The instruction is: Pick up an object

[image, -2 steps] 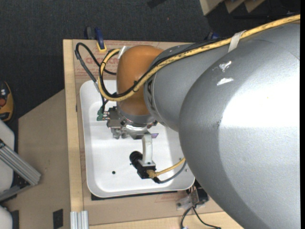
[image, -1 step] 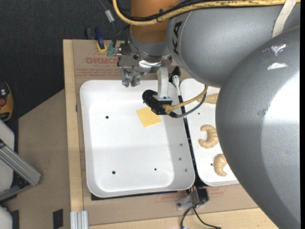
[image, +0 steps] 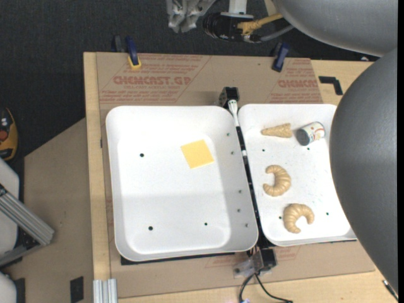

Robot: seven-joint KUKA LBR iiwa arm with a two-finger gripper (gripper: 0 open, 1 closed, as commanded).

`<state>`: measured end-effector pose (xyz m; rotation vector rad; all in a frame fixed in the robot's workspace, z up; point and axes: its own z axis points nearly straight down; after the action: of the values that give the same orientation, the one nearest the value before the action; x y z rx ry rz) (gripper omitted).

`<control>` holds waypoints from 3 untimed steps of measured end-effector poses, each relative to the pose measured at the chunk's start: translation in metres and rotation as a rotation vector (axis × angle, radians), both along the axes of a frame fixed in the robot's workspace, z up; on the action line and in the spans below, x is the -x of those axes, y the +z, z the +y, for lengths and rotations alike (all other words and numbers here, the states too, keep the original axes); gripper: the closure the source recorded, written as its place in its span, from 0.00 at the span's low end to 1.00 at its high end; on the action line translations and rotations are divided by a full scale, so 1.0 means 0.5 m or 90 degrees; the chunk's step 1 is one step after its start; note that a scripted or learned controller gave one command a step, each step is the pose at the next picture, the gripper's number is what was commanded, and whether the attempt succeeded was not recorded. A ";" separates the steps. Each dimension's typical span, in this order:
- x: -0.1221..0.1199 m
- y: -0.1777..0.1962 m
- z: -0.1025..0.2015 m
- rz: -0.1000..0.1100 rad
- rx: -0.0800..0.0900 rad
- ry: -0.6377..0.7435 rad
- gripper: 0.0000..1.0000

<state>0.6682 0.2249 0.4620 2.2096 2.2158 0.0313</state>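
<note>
A flat yellow square [image: 197, 154] lies alone in the left bin [image: 126, 188], a little above its middle. The right bin [image: 319, 185] holds two tan croissants [image: 278, 180] [image: 298, 216], a pale cone-shaped pastry [image: 278, 130] and a small white and grey cylinder [image: 310, 133] on its side. My gripper [image: 184, 11] hangs at the top of the view, beyond the bench's far edge and well away from both bins. Nothing is seen in it.
The arm's big grey body [image: 372, 169] covers the right bin's right side and the top right corner. Blue clamps [image: 132, 52] [image: 279, 57] grip the cardboard base at its far edge. Black clips [image: 228, 96] [image: 264, 259] sit between the bins.
</note>
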 end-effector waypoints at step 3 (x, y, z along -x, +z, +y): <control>0.225 -0.274 -0.001 0.006 0.001 -0.002 1.00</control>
<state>0.5558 0.2242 0.3247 2.2165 2.2161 0.0188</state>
